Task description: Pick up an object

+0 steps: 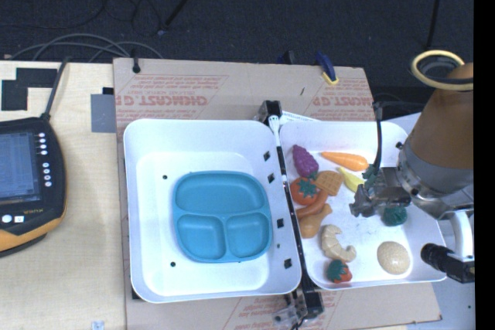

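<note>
My gripper (373, 201) hangs low over the right bin (363, 144), in its middle right part, and its dark fingers sit next to a green toy (396, 216). To its left lie a yellow piece (352, 180), an orange carrot (346, 160), a purple grape bunch (305, 161), a red tomato (307, 192) and a tan waffle piece (329, 182). Nearer the front are a beige mushroom-like toy (336, 241), a cream egg (393, 256) and a small strawberry (338, 270). I see nothing clearly between the fingers.
The left bin (147, 166) holds a blue divided tray (222, 214). A tablet-like pendant (27, 178) lies at the far left of the bench. The arm's grey and orange body (442, 143) covers the right bin's far right side.
</note>
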